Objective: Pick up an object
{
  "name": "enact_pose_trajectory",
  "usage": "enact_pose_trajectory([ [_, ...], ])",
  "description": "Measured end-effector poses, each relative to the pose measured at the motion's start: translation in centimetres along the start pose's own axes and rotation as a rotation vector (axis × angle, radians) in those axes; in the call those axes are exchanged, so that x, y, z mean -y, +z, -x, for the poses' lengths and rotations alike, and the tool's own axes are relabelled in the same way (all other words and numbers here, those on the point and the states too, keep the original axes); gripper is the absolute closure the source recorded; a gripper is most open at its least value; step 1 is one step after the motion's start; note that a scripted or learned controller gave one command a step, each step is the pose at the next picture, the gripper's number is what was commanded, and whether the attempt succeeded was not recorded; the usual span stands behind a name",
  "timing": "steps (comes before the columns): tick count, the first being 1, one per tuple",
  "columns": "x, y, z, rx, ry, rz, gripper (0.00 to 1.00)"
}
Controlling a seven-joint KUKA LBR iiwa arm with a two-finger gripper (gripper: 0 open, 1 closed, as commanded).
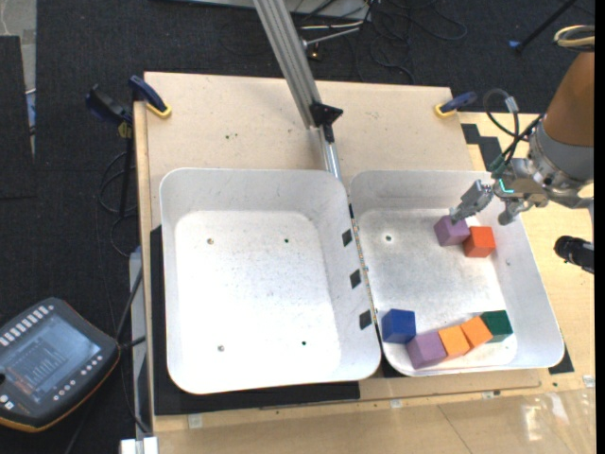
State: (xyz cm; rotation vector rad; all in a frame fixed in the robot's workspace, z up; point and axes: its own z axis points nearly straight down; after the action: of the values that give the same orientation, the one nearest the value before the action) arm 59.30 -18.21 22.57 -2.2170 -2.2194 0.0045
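In the right bin (pixel 529 282), a purple cube (pixel 452 230) and an orange cube (pixel 480 241) lie touching near the far right side. My gripper (pixel 492 204) hangs just above and behind them. It is open, with one finger (pixel 472 200) pointing down toward the purple cube and nothing between the fingers. Along the bin's near edge sit a blue cube (pixel 398 325), a second purple cube (pixel 425 348), two orange cubes (pixel 455 340) side by side and a green cube (pixel 495 325).
The left bin (pixel 189 253) stands beside the right one. A slanted metal pole (pixel 293 64) crosses the back of the bench. Clamps (pixel 151 97) sit at the bench's far corners, and a teach pendant (pixel 47 357) lies at the lower left.
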Motion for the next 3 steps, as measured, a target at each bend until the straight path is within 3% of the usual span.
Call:
enact_pose_trajectory([
  [1,-0.1,-0.3,0.0,0.001,-0.001,0.005,0.00],
  [2,0.0,6.1,0.0,0.000,0.002,-0.001,0.00],
  [3,0.3,10.2,0.1,0.005,-0.001,0.016,0.00],
])
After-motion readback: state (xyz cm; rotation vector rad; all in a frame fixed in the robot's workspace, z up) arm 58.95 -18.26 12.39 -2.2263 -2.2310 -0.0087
